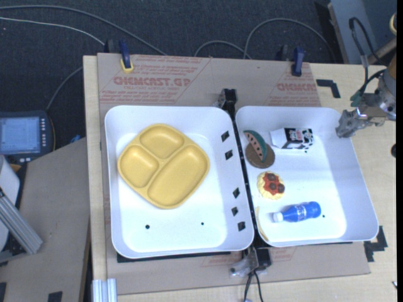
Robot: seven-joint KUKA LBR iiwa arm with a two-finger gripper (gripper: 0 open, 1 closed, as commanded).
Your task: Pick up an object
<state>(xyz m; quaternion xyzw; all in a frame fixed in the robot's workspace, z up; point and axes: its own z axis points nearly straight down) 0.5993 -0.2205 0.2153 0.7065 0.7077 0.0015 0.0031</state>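
A blue bottle (pixel 298 212) with a white cap lies on its side in the right bin (pixel 352 168), near a pizza toy (pixel 271 185). The end effector (pixel 347 123) hangs beyond that bin's far right rim; its state I cannot tell.

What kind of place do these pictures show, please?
Probably a robotics lab bench, not a home: two shallow white plastic bins sit clamped on a brown board, loose grey cables run behind, and a small grey handheld screen lies beside it.
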